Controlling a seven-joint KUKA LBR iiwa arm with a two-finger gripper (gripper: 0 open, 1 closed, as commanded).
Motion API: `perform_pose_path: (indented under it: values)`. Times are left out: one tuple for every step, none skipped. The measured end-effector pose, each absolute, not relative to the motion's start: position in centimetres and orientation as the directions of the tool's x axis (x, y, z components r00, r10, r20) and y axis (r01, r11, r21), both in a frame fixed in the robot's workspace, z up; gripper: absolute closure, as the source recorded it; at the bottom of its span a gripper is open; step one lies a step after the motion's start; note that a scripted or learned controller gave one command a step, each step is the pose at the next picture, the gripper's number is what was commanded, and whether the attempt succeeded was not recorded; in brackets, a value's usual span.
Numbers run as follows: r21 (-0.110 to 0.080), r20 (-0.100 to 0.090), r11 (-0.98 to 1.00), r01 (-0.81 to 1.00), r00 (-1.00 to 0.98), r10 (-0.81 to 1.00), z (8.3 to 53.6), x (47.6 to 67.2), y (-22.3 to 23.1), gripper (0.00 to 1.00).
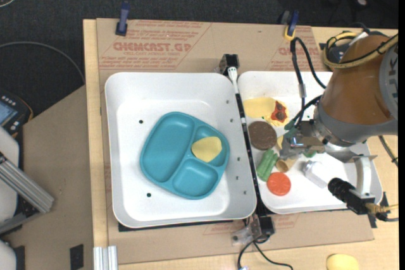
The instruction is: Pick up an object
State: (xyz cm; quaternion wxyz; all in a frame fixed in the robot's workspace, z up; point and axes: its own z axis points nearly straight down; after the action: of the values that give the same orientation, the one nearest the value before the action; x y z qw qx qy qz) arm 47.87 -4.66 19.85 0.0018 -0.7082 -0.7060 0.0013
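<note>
Gripper (292, 147) low over the right bin (354, 199), finger state cannot be told; nearest candidate, a green pickle-like piece (266, 164), lies just at its 8 o'clock, long axis running 1-to-7, brown disc (261, 135) at 10 o'clock.

Even, fairly bright overhead light; the left bin (126, 136) reads near blown-out white with soft glare along its rim, and the teal tray (171, 155) casts only a faint shadow. Dark floor (50, 3) at far left falls off to murk. Focus moderate and slightly soft throughout, with grain in the dark areas.
</note>
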Motion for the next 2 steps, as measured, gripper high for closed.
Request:
perform_pose_path:
  values:
    - [0.003,-0.003,-0.004,1.000,0.004,1.000,16.4,53.4,-10.6,1.00]
    - [0.003,0.001,0.006,1.000,-0.006,1.000,18.6,55.6,-3.6,1.00]
